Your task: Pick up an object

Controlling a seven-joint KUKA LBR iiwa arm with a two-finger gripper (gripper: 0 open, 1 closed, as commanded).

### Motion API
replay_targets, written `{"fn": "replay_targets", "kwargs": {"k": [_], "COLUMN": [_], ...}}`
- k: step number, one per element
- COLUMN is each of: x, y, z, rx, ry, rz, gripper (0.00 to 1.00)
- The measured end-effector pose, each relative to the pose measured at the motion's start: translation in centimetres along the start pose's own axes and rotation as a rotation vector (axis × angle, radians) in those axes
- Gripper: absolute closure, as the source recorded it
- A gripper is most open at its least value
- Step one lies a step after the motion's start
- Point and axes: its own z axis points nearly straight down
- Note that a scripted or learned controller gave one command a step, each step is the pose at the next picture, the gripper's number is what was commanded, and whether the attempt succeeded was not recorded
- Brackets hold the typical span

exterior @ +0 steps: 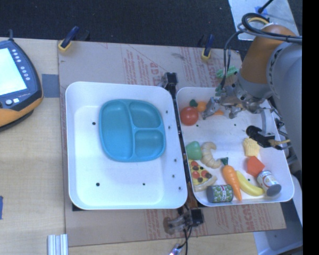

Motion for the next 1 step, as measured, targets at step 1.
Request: {"fn": "replay_targets", "kwargs": {"k": [1], "x": [0.04], "y": [-0.04], "z": [-1.01], "rx": [0.004], "ry": [0.001], "rz": [-0.005], "gripper": [1.00]}}
